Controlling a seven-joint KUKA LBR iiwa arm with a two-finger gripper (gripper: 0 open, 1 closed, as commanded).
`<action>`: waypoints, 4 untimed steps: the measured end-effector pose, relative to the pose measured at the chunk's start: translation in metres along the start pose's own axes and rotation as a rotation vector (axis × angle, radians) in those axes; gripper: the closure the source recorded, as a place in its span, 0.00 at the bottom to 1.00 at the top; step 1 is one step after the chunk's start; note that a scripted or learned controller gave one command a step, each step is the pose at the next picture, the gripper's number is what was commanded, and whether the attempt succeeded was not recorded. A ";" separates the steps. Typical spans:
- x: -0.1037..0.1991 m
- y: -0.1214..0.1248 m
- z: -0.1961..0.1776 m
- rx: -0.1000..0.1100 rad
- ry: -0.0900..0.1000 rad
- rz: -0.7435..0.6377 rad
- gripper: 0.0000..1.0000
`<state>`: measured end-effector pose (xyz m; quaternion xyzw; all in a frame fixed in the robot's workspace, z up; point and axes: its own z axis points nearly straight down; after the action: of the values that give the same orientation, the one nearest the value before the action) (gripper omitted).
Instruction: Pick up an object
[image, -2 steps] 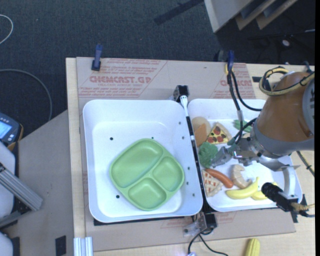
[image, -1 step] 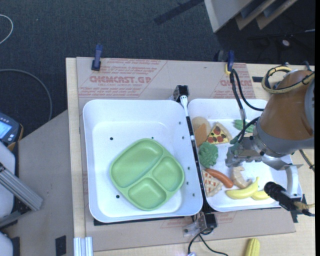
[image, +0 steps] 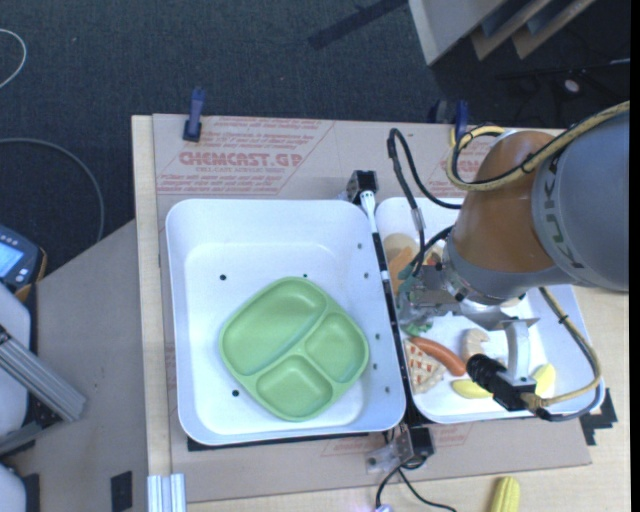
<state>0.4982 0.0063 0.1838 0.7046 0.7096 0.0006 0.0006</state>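
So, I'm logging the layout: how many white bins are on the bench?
2. The left bin holds a green divided plate; the right bin holds small food items, partly hidden under the arm.

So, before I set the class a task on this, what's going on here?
A grey robot arm with an orange band reaches in over the right white bin, which holds small toy foods such as an orange carrot-shaped piece. The left white bin holds a green divided plastic plate. No item can be seen lifted yet.
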 end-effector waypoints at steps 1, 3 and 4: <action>-0.004 0.000 -0.011 -0.002 -0.001 0.006 1.00; -0.004 0.001 -0.031 -0.005 -0.001 0.006 1.00; -0.003 0.001 -0.041 -0.006 -0.002 0.005 1.00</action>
<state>0.4993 0.0028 0.2245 0.7064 0.7078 0.0022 0.0034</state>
